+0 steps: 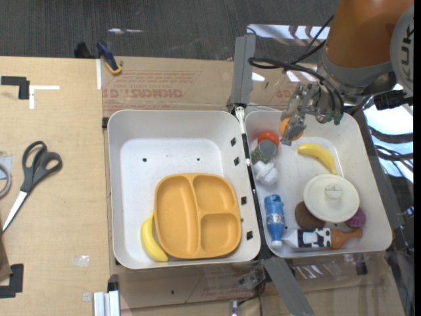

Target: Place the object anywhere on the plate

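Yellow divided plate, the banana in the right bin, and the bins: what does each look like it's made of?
Yellow divided plate: likely moulded plastic, matte-satin, uniform colour with rounded compartment ridges. Banana: probably a plastic or rubber toy; evenly yellow, smooth, faint sheen, though real fruit can't be ruled out. Left bin and right bin: seemingly thin white plastic, smooth, with rounded corners and soft highlights.

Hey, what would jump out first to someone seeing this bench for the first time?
The yellow divided plate in the left bin, with a banana tucked at its left edge. Then the cluttered right bin: another banana, a white lid, a blue bottle, with the gripper hanging above its far end.
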### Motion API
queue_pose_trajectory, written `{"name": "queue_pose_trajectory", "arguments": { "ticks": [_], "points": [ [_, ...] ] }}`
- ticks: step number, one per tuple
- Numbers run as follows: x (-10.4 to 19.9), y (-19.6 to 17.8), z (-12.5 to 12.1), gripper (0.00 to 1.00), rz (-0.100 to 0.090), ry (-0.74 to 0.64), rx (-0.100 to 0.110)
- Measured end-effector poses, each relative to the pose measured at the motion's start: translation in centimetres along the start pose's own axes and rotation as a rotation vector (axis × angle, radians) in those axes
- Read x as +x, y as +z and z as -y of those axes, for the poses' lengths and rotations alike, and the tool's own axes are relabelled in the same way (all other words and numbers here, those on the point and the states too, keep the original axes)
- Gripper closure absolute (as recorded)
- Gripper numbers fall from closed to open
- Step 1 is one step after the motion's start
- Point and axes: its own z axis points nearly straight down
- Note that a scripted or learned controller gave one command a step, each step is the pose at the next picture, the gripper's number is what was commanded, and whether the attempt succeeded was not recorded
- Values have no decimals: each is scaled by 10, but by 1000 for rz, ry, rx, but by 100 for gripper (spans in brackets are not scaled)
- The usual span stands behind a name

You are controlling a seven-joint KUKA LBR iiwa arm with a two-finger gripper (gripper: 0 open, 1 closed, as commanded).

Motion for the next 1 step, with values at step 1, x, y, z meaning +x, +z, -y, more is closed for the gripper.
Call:
{"name": "queue_pose_trajectory", "arguments": {
  "ticks": [1],
  "points": [
    [86,3,-78,100,-1,132,0]
  ]
}}
